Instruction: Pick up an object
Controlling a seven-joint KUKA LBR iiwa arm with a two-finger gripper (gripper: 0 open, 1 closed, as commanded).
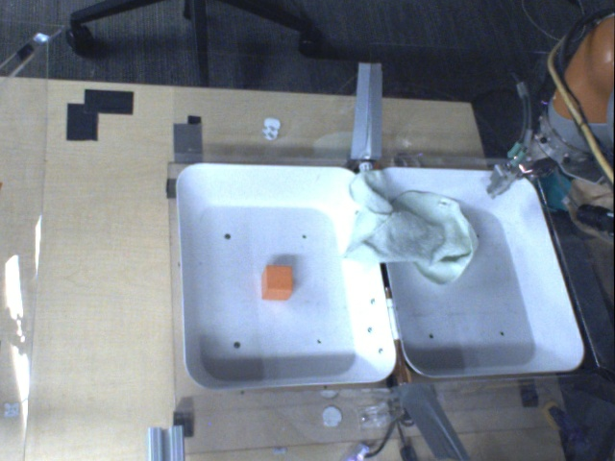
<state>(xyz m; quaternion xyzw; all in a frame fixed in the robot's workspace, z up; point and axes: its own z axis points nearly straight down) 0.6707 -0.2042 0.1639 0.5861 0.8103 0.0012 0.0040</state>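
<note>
A small orange cube (278, 282) sits on the floor of the left bin (202, 257), near its middle. A crumpled pale grey-green cloth (415, 229) lies in the back left part of the right bin (538, 334) and hangs over the divider into the left bin. My gripper (509, 169) is at the back right corner of the right bin, above its rim, well apart from both the cloth and the cube. Nothing shows in its grasp. The arm's orange band (588, 65) is at the far right.
An upright metal post (369, 113) stands behind the seam between the bins. Cables and hoses (577, 161) hang around the arm at the right. A black chair base (197, 8) stands on the floor behind the bench. Black tape marks (96, 111) lie on the bench's left.
</note>
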